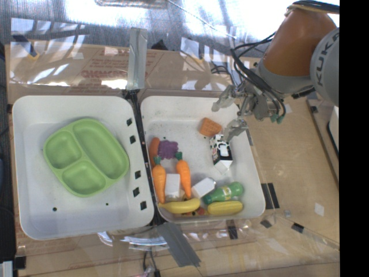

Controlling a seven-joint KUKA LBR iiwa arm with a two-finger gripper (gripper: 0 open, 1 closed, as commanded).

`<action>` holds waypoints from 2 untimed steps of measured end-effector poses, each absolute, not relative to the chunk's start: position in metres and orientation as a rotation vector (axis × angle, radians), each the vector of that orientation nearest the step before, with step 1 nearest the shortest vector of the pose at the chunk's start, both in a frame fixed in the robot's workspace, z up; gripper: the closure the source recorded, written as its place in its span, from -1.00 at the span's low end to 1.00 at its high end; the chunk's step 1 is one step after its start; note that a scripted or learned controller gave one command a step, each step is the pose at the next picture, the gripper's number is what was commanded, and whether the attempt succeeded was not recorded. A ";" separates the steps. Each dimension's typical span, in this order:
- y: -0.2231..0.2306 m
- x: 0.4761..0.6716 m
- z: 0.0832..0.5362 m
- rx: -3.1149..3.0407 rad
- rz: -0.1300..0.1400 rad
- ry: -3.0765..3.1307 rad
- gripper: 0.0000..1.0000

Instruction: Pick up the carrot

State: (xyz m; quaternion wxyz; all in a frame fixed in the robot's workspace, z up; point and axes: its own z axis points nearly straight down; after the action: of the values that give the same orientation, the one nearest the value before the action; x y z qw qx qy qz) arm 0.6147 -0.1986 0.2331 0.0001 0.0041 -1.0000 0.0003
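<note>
Camera view shows us two white bins on the table: the left bin (29,154) carries a green divided plate (86,156), and the right bin (253,178) holds a crowd of toy food. We see two carrots near its middle; the carrot (184,178) lies with its long axis running roughly up and down the picture, green top toward the far side and tip toward the near edge. Just beside it on the left sits a white block (172,185), then a second carrot (158,182) lying almost parallel. A purple grape bunch (168,149) sits just above them, a banana (181,206) lies across below, and a white cube (203,187), a green bottle (223,193) and a yellow piece (225,208) crowd the right. An orange wedge (210,126) and a cow-patterned milk carton (220,152) lie nearer the hand (235,115), which hangs over the bin's far right corner with fingers spread apart, holding nothing. We read "KUK" on the arm (323,56).
</note>
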 end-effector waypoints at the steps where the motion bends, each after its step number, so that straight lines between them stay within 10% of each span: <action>1: -0.170 0.597 0.131 0.025 -0.005 -3.132 -1.00; 2: -0.121 0.544 0.092 -0.189 0.000 -3.137 -1.00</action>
State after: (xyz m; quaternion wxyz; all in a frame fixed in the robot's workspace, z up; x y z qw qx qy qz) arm 0.5440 -0.1210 0.0915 -0.0005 -0.0601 -0.9982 0.0000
